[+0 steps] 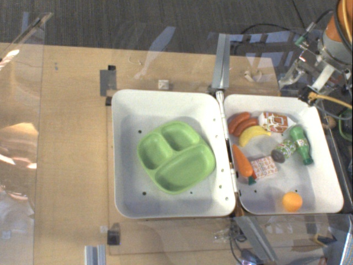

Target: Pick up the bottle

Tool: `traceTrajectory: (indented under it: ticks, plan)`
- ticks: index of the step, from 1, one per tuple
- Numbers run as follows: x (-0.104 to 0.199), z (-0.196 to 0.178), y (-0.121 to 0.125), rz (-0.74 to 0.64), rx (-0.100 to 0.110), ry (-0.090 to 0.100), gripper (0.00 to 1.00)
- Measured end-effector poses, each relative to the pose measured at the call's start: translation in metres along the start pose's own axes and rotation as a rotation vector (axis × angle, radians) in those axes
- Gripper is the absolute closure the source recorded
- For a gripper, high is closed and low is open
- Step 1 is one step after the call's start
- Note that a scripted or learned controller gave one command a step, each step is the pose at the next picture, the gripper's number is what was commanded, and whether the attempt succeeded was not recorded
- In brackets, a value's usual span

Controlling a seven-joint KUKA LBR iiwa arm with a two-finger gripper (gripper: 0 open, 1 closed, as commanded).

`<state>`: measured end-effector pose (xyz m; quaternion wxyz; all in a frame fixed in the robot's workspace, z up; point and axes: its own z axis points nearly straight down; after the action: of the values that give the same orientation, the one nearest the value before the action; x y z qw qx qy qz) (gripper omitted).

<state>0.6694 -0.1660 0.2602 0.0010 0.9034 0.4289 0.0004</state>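
Camera view: two white bins were recorded side by side on a wooden bench (66,148). In the left bin (127,192) a green divided plate (175,157) was lodged near the centre. In the right bin (325,197) the green bottle (300,142) was found lying by the right wall, with a small can (283,149) touching it on the left. Two sausages (240,122), a banana (253,134) and a red-and-white carton (274,122) were listed toward the far edge; a carrot (242,162) along the left wall beside a small box (265,168); an orange (292,201) near the front edge. The arm (336,29) was noted beyond the far right corner, outside the bin; the state of its fingers could not be told.
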Motion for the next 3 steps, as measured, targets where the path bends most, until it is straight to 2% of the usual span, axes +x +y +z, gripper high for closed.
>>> traceTrajectory:
  ticks: [1,2,3]
  plan:
    - [-0.010,-0.015,0.005,0.336,0.001,-0.001,1.00]
    - [-0.007,-0.025,0.004,0.326,0.000,-0.001,1.00]
    - [-0.034,-0.022,0.015,0.676,0.001,0.000,1.00]
